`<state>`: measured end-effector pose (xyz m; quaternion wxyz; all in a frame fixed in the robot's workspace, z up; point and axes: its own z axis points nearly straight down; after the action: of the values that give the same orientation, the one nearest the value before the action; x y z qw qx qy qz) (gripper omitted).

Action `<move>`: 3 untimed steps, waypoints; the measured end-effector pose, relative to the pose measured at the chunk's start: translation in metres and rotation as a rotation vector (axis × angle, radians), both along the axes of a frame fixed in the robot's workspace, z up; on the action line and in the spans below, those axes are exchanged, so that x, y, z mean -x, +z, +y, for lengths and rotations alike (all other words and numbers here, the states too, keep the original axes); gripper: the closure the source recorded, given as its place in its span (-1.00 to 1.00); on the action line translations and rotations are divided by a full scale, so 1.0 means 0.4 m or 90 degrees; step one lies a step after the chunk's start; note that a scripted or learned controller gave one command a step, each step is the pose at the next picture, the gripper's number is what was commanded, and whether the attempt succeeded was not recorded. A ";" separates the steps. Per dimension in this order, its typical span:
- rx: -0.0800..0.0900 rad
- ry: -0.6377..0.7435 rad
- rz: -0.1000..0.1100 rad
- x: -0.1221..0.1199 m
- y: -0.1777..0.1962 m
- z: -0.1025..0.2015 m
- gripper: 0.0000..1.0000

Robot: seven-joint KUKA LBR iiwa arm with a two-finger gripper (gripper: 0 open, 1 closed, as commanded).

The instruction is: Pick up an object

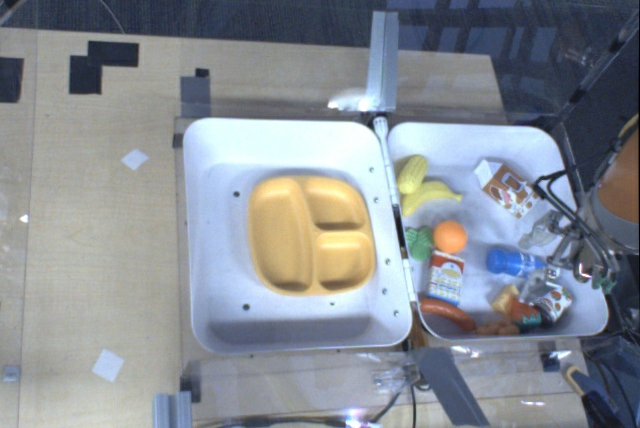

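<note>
The right bin (455, 148) holds several toy foods. A yellow banana (432, 197) and a yellow corn-like piece (411, 172) lie at its left. Below them are an orange (451, 236), a green item (419, 242) and a small red-and-white carton (446, 278). A brown and white box (505, 188) lies toward the back. Near the right side lies a blue bottle (512, 262), and a red sausage (447, 312) rests at the front. My gripper (566, 266) hangs low over the bin's right front corner, just right of the blue bottle, above a clutter of small items (522, 304).
The left bin (215, 216) bears a yellow divided plate (305, 234) in its middle. A metal post (384, 61) stands behind the seam between the bins. Cables run from the arm over the right bin's right rim. Bare wooden bench lies to the left.
</note>
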<state>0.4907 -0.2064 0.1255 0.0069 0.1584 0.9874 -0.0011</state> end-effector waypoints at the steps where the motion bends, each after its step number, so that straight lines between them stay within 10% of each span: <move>1: -0.004 -0.227 0.002 -0.103 -0.067 0.004 -1.00; 2: -0.006 -0.394 0.005 -0.311 -0.087 0.048 -1.00; 3: -0.008 -0.457 0.000 -0.229 -0.091 0.201 -1.00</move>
<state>0.5824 -0.1259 0.0892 0.0049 0.4953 0.8687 0.0029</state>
